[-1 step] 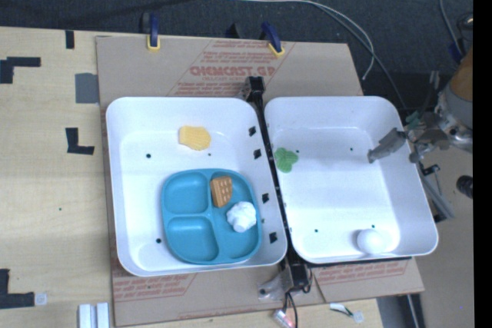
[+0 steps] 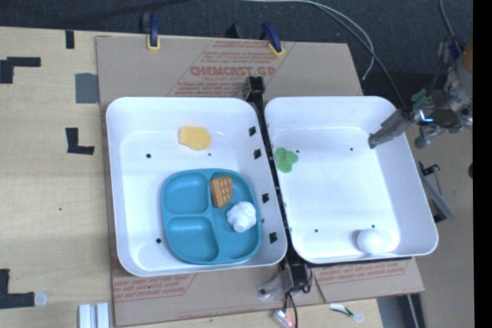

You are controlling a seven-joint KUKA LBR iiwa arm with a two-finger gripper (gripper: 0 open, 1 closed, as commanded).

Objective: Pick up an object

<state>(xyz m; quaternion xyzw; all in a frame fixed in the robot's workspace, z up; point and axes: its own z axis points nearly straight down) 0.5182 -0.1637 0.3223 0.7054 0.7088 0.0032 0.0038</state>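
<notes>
Two shallow white bins are set side by side on a cardboard sheet (image 2: pixel 231 69), which is held at its 12 o'clock edge by two clamps with blue handles (image 2: pixel 153 32).

Left bin (image 2: pixel 127 134): a blue divided tray (image 2: pixel 184 230) is lodged toward the 6 o'clock side. A brown waffle-like piece (image 2: pixel 221 190) is laid across the tray's divider at its 1 o'clock part. A white crumpled object (image 2: pixel 242 217) is seated at the tray's 3 o'clock edge. A yellow flat object (image 2: pixel 195 137) is placed on the bin floor, at 12 o'clock from the tray and apart from it.

Right bin (image 2: pixel 338 188): a small green object (image 2: pixel 286 160) is found at the 9 o'clock side, just beside the wall shared with the left bin. A white ball (image 2: pixel 372 240) is found near the 5 o'clock corner.

The gripper (image 2: pixel 382 136) is seen over the right bin's 2 o'clock rim, on the grey arm entering from 3 o'clock. A single dark finger shape is made out, slanted toward 8 o'clock; whether the fingers are spread or pressed together cannot be told. Nothing is seen between them. The gripper is well apart from the green object and the white ball
</notes>
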